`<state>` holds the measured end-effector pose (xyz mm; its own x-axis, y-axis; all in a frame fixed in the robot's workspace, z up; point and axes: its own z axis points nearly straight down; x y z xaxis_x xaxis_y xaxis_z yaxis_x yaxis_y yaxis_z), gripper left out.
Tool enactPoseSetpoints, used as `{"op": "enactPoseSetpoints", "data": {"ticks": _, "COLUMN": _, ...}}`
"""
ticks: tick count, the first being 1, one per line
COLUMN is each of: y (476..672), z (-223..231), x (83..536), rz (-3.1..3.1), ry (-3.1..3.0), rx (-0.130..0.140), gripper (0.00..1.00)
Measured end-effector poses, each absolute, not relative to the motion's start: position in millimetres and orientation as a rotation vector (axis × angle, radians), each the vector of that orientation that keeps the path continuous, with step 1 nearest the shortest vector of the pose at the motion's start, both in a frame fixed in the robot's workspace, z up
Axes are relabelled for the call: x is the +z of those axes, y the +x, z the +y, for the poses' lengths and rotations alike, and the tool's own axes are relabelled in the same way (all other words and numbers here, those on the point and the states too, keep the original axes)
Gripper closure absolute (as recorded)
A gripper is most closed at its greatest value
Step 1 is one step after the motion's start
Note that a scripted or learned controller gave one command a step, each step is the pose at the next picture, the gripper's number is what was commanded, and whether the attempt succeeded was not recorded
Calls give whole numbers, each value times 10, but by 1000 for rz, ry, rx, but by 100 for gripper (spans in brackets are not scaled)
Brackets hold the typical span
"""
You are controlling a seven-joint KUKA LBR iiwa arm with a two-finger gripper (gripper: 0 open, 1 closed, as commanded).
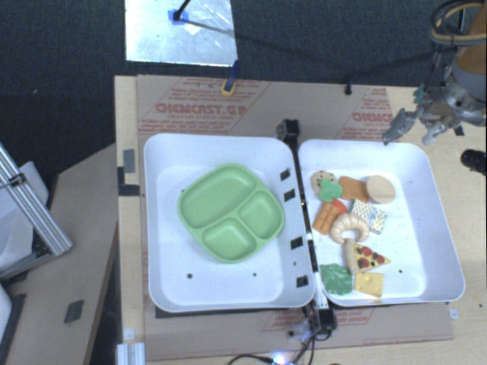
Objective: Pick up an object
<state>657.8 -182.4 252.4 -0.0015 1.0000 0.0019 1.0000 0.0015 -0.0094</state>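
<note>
My gripper [413, 132] hangs over the far right corner of the right bin [426, 226], by its back rim. Its two fingers [393, 131] are spread apart and hold nothing, so it is open. Below it and to the left, toy food lies in a cluster in the bin's left half: a round tan bun [380, 189], a brown piece [353, 187], a cookie [323, 179], a green broccoli [331, 192], a carrot [326, 217], a checkered cracker [369, 217], a croissant [350, 225], a pizza slice [371, 259], a cheese wedge [369, 284] and a green leaf [335, 278].
A green divided plate [230, 213] lies in the left bin [163, 280]. A black divider [298, 204] runs between the two bins. The right half of the right bin is bare white floor. A shiny sheet [180, 21] lies on the floor beyond the bench.
</note>
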Motion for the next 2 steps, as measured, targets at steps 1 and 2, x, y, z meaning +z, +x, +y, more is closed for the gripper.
{"op": "enactPoseSetpoints", "data": {"ticks": 1, "y": 6600, "z": -1819, "x": 2602, "rz": -2227, "ry": -2219, "rx": -2, "gripper": 0}}
{"op": "enactPoseSetpoints", "data": {"ticks": 2, "y": 6603, "z": -1744, "x": 2015, "rz": -2228, "ry": -2214, "rx": 1, "gripper": 0}}
